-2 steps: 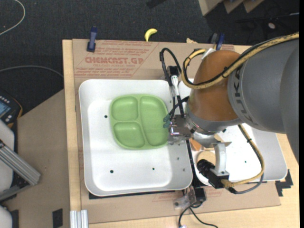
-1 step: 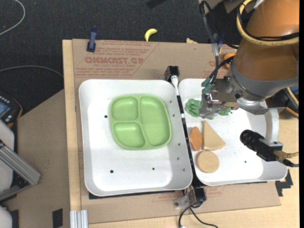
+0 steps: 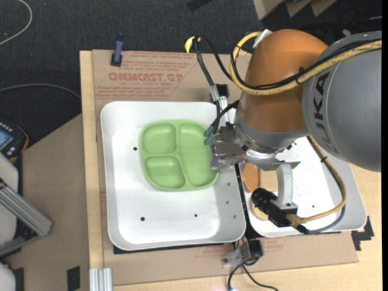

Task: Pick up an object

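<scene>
A green divided plate (image 3: 176, 155) lies in the left bin (image 3: 124, 223), a little above the bin's middle and toward its right wall. The plate has three wells showing: two smaller ones stacked on its left side and one long one on its right. Its right edge runs under the arm's wrist.

The arm (image 3: 285, 90), orange-banded above grey, reaches in from the right of the frame and covers the strip between the two bins. The hand (image 3: 219, 153) sits at the plate's right rim, at centre frame, close over it or touching it. Whether the hand is open or closed, and whether it has hold of the plate, cannot be told from here; the wrist hides that.

An orange-brown thing (image 3: 250, 176) peeks out in the right bin (image 3: 339, 214), just below the wrist, mostly hidden. Both bins rest on a cardboard sheet (image 3: 151, 71) on the table.
</scene>
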`<state>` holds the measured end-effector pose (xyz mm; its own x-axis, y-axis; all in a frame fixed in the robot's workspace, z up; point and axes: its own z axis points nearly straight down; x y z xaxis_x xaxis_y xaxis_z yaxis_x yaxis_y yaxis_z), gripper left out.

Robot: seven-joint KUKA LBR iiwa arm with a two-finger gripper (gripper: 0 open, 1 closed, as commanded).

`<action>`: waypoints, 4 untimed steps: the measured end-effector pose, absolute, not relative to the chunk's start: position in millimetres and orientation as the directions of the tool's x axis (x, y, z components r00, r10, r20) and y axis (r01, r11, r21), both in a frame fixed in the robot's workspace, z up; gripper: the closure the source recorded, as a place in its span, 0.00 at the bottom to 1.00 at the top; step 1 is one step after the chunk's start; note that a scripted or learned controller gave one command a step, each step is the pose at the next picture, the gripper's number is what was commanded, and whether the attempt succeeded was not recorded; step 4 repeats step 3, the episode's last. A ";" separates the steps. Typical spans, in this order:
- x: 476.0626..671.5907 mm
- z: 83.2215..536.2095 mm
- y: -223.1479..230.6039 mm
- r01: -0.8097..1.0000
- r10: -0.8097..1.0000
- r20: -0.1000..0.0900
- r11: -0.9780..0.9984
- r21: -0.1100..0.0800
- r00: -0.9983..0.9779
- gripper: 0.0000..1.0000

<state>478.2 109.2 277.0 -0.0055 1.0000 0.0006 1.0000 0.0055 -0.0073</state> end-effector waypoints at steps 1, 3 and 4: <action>480.6 400.3 110.0 1.000 1.000 0.004 0.002 0.015 -0.002 1.00; 481.3 437.6 165.0 1.000 1.000 0.000 -0.005 0.004 0.005 1.00; 481.3 437.6 165.0 1.000 1.000 0.000 -0.005 0.004 0.005 1.00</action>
